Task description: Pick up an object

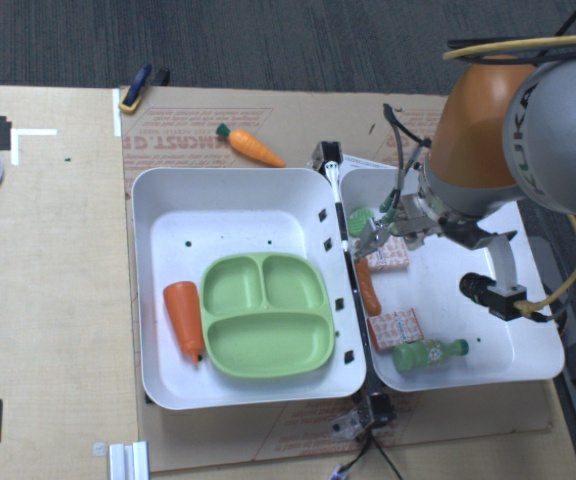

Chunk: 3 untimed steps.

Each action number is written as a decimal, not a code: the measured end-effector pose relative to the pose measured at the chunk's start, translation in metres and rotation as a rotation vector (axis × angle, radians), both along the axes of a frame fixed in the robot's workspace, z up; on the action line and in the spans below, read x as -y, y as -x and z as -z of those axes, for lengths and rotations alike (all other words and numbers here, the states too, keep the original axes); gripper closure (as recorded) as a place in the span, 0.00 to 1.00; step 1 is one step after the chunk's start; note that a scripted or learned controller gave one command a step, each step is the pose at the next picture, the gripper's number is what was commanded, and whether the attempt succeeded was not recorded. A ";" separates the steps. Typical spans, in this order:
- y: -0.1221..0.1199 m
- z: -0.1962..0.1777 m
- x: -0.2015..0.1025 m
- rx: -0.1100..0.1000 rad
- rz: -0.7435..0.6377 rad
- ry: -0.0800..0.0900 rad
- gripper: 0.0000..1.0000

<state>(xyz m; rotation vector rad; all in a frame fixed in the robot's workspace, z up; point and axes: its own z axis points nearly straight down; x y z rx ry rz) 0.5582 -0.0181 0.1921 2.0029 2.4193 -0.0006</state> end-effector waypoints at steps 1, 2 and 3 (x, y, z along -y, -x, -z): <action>0.000 0.000 0.000 0.000 0.000 0.000 0.00; 0.000 0.000 0.000 0.000 0.000 0.000 0.00; 0.000 0.000 0.000 0.000 0.000 0.000 0.00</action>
